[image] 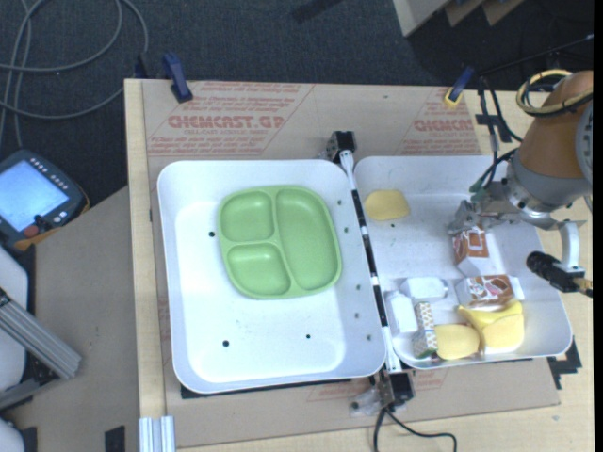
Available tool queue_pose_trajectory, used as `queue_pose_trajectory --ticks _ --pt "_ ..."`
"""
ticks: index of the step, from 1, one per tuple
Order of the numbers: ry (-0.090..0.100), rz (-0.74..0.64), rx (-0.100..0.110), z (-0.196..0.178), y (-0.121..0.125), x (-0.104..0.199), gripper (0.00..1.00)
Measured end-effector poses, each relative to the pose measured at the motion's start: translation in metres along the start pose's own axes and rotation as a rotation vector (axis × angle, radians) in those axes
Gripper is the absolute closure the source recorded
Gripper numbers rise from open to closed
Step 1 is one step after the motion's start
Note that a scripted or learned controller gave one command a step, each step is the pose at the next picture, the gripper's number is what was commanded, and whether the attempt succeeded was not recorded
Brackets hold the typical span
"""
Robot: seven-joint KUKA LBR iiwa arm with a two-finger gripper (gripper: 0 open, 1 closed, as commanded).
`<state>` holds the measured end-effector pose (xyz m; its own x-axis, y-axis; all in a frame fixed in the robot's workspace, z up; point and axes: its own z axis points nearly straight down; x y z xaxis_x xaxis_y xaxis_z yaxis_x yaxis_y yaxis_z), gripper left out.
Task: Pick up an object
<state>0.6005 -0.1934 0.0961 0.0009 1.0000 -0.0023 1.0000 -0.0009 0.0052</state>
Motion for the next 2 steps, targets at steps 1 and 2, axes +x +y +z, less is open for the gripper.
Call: queue_pose_trajectory --ticks 1,2 --pt "0.003 -0.003 0.004 -0.067 -0.012 0.068 1.00" --pt "0.003 -0.003 0.004 -0.144 -0.005 0.138 1.00"
